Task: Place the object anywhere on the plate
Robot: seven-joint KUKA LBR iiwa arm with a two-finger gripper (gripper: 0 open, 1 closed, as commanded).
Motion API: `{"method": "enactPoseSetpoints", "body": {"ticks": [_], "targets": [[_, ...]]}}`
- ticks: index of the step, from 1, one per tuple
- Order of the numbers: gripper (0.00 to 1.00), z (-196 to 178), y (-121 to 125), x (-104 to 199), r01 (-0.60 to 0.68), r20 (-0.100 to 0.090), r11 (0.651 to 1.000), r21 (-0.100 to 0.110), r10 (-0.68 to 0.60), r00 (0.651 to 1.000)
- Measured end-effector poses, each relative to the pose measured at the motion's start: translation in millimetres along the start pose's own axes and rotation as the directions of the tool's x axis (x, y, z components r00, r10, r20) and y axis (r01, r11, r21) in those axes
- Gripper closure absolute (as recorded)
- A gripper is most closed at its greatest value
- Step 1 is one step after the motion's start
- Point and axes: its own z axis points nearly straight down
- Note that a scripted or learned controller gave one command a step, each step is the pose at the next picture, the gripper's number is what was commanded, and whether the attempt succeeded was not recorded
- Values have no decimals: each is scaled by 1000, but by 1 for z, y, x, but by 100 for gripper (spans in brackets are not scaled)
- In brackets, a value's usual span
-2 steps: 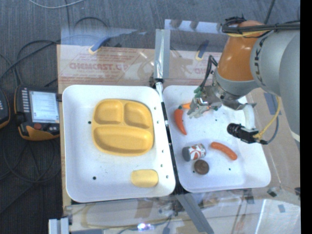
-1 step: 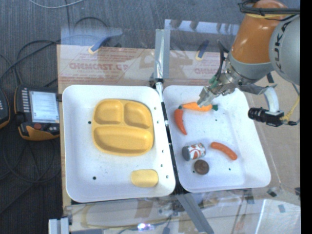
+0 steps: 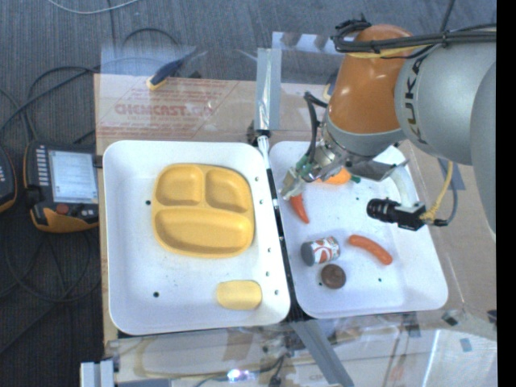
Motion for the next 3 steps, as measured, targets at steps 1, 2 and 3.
{"method": "enactPoseSetpoints", "body": {"ticks": [1,2,3], "targets": [[100,37,35,86,1,0,1000,1,-1,1000],[0,36,35,86,1,0,1000,1,-1,1000],[100,28,35,86,1,-1,1000,2,-1,1000]]}}
